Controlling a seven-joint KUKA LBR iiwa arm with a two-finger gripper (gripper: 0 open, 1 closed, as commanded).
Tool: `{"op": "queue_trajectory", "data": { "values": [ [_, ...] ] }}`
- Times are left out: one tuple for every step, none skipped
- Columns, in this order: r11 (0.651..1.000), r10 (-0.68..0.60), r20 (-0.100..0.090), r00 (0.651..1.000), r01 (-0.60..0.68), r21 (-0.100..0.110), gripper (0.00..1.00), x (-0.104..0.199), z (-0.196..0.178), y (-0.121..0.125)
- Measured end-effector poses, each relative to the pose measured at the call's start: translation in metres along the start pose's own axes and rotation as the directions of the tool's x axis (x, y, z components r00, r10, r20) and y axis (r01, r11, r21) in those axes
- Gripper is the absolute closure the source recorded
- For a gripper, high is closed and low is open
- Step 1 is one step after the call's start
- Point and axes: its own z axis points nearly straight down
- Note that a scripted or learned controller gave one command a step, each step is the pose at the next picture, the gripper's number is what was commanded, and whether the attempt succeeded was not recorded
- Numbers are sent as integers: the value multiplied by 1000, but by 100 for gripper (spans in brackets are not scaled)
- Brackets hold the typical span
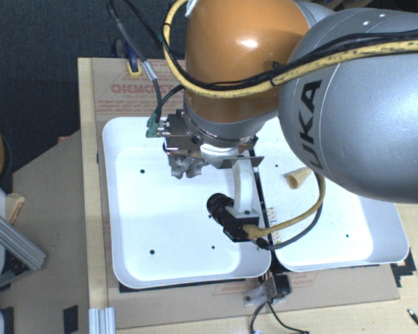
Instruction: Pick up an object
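Note:
A small tan cone-shaped object (297, 178) lies in the right bin (348, 250), close to the divide between the bins and just under the arm's grey link. My gripper (186, 164) hangs over the upper middle of the left bin (118, 207), below the orange band (237, 47). It is well to the left of the tan object, and I see nothing held in it. The arm's bulk hides much of the back part of both bins.
A black cable fitting (226, 218) with a yellow hose sits over the inner edge of the left bin. A few small dark dots (152, 251) mark that bin's floor. The wooden bench (90, 186) borders the bins.

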Motion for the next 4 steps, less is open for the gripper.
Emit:
{"op": "queue_trajectory", "data": {
  "values": [
    [1000, 4, -5, 1000, -4, -14, 100, -39, -30, -6],
    [1000, -3, 0, 1000, 3, 1, 100, 1, 73, -7],
    [1000, -1, -10, 1000, 0, -23, 100, -1, -36, 14],
    [1000, 2, 1, 1000, -2, 2, 100, -1, 79, 13]
  ]
}}
